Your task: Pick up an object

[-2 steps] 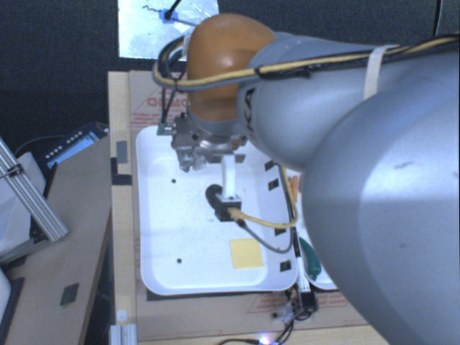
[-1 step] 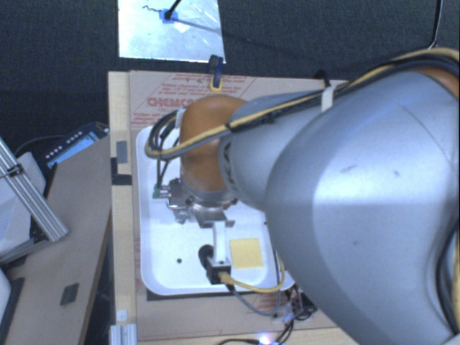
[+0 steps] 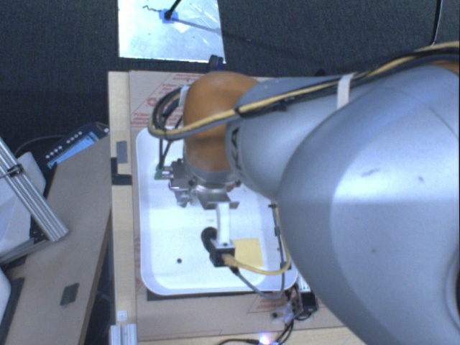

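My gripper (image 3: 195,191) hangs below the orange wrist band over the middle of the left white bin (image 3: 154,264), low and close to its floor. A flat pale yellow piece (image 3: 249,250) lies on the bin floor toward the near right, a short way to the right of and nearer than the gripper, partly covered by the arm. A tiny dark speck (image 3: 179,260) sits on the floor near the front rim. The grey arm hides the bin's right part.
The arm's bulk covers the right half of the bench. An aluminium rail (image 3: 32,200) and a dark device with a blue strip (image 3: 72,144) lie left of the bench. A shiny sheet (image 3: 169,20) lies behind it.
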Controlling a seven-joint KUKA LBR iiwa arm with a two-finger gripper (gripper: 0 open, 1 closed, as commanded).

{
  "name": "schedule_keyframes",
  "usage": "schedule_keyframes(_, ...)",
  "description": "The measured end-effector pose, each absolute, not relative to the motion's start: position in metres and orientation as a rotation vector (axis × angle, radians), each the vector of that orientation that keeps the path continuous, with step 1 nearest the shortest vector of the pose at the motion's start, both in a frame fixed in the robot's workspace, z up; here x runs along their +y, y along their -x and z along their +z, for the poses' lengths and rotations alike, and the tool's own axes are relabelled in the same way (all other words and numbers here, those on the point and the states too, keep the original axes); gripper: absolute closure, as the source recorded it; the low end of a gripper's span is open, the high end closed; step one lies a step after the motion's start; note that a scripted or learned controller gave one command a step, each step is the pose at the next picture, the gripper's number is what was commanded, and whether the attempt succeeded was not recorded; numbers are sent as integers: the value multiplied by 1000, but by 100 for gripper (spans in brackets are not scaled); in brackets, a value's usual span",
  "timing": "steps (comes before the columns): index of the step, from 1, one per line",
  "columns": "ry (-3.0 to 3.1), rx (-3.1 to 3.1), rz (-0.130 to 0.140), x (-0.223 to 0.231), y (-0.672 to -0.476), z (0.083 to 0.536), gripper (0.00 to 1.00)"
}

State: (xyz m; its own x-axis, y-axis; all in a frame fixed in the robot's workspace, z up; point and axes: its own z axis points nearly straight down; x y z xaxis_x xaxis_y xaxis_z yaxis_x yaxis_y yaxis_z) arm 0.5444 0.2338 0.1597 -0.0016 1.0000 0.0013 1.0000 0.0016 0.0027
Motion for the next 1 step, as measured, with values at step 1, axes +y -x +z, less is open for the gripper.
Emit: schedule_keyframes(1,-2211,2222,27,231,-542,312,100)
